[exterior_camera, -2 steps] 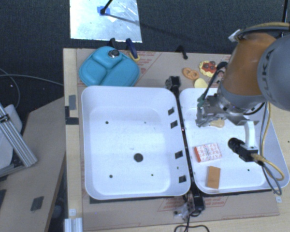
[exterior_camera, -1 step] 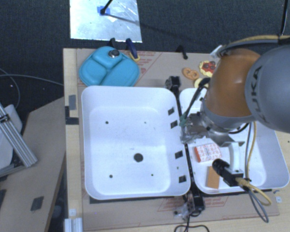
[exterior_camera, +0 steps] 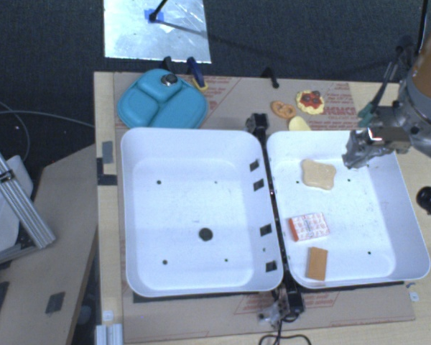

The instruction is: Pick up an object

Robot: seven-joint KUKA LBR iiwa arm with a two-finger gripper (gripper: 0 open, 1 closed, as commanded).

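Observation:
In the right bin lie three objects: a pale tan bread-like piece near the back, a red and white packet in the middle, and a brown flat block near the front. The left bin holds a small dark round thing. My gripper hangs over the back right of the right bin, just right of the bread piece and apart from it. Nothing shows between its tips.
A blue divided plate sits behind the left bin. Small toy foods, a pretzel, a pizza-like disc and a yellow piece, lie behind the right bin. A shiny sheet lies on the floor beyond.

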